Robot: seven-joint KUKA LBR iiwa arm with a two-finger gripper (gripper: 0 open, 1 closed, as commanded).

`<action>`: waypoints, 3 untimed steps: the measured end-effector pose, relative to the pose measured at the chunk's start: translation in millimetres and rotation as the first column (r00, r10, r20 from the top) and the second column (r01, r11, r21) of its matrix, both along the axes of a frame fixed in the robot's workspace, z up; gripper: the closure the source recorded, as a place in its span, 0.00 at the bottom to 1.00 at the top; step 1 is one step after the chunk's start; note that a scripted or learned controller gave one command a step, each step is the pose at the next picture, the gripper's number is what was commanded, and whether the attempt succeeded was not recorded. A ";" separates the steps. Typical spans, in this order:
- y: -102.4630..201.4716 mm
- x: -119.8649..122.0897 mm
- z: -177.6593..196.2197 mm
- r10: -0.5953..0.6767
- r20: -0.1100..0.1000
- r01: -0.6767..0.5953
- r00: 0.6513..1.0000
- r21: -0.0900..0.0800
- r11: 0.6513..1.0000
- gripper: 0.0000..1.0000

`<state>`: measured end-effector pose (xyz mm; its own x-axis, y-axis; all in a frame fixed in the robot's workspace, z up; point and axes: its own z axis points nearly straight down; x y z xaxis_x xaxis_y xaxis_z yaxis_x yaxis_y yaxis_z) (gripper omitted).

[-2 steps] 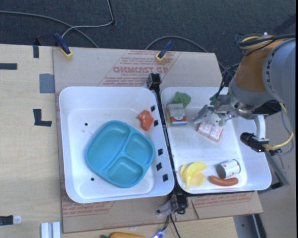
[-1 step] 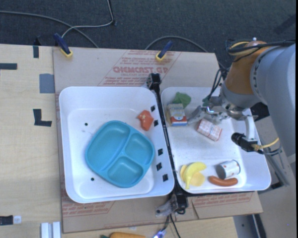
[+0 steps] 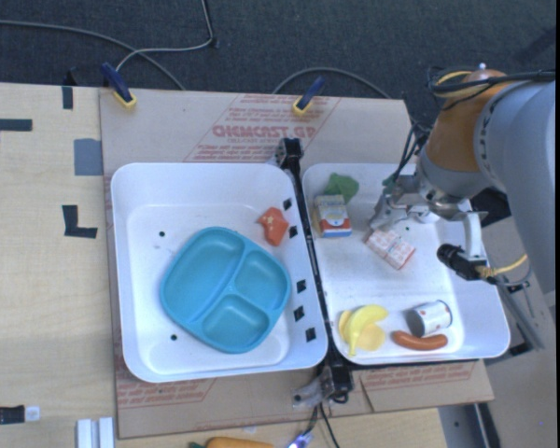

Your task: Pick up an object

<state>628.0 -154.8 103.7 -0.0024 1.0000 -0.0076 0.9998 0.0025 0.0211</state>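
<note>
2 shallow white bins sit side by side on the desk: left bin (image 3: 131, 250) and right bin (image 3: 490, 329).

Left bin, 2 items: 1 blue divided plate (image 3: 226, 289) with 3 compartments, lying flat near the middle; 1 small orange toy (image 3: 274, 225) just beyond the plate's far right corner, near the wall between the bins.

Right bin, 6 items: 1 green toy (image 3: 341, 187) at the far left; 1 small boxy toy (image 3: 333, 217) in red, white and blue just in front of it; 1 pale pink checked block (image 3: 391, 247) near the middle; 1 yellow banana toy (image 3: 363, 328) at the near left; 1 small can (image 3: 429, 318), lying on its side; 1 red sausage toy (image 3: 419, 342) just in front of the can.

1 arm, grey with an orange band, reaches in from the right over the right bin's far side. Its gripper (image 3: 393, 215) points down and hangs right above the pink checked block; whether the jaws are apart or together, I cannot tell.

2 clamps (image 3: 118, 83) with yellow tips hold the cardboard sheet (image 3: 252, 129) at its far edge.
</note>
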 end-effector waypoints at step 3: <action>-53.5 35.6 -16.5 0.000 -0.016 0.000 1.000 0.004 1.000 0.00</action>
